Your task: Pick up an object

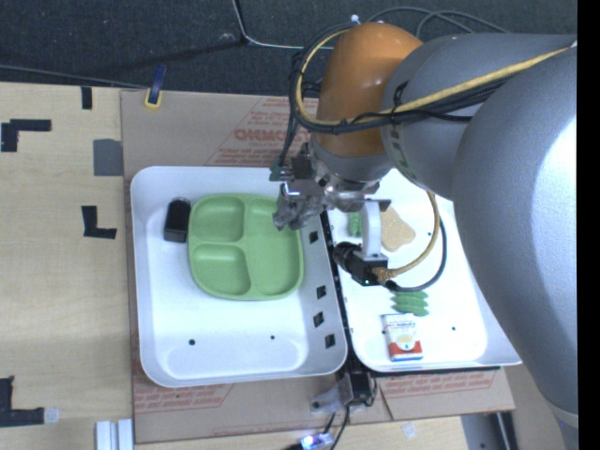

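So right now my gripper (pixel 292 204) is hanging over the upper right corner of the green divided plate (pixel 246 247), roughly dead center in the frame, right by the wall where the two bins meet. Can't tell from this angle what state it's in, my own wrist hides too much. Nothing visibly held.

That plate sits in the left bin (pixel 164 345), taking up most of its upper half. A small black block (pixel 176 220) is tucked against the plate's left edge.

Over in the right bin (pixel 469 345) I've got a tan flat piece (pixel 399 230) just right of my wrist, a green leafy-looking thing (pixel 410 302) lower down, and a small red and white packet (pixel 403 337) just below that, near the bottom edge.
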